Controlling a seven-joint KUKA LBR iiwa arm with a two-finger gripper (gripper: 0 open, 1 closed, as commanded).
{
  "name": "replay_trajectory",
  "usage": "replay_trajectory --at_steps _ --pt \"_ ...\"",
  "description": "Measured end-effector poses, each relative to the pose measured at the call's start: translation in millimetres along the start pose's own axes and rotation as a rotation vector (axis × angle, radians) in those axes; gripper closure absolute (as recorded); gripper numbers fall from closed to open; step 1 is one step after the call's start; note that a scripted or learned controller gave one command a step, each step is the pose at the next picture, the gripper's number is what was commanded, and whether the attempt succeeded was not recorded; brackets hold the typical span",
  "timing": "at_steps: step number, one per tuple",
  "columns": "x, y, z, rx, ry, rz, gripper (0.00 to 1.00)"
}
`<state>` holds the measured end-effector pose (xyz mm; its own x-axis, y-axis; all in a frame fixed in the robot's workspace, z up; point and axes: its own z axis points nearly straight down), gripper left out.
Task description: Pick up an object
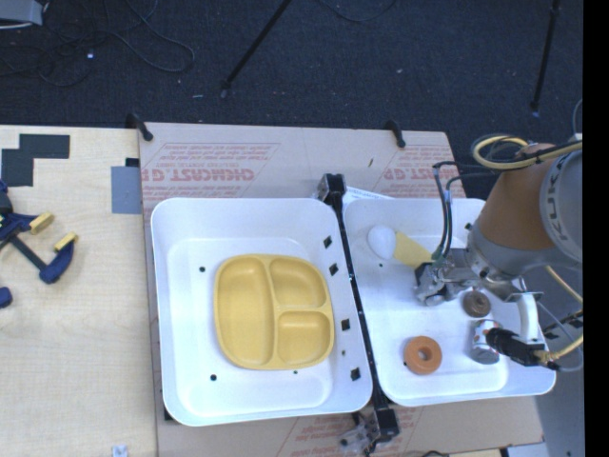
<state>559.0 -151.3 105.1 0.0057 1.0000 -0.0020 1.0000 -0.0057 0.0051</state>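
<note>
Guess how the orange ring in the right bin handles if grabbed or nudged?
The orange ring lies flat, so it probably won't roll. It looks small and likely light, so a nudge may slide it across the smooth right bin.

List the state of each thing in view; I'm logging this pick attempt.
Yellow plastic divided plate: flat, right way up, in the left white bin.
Orange ring: lying flat in the right white bin.
White and yellow cone-like object: on its side.
Gripper: low in the right bin.
</note>
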Motion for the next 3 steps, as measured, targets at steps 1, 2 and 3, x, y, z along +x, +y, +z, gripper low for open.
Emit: replay_trajectory --at_steps 1,2,3 --pt "-1 -2 -42 0.005 0.002 -0.001 1.0" --pt "3 -4 -86 0.004 0.002 -0.006 1.0" --pt "2 -3 -106 0.005 0.002 -0.006 1.0"
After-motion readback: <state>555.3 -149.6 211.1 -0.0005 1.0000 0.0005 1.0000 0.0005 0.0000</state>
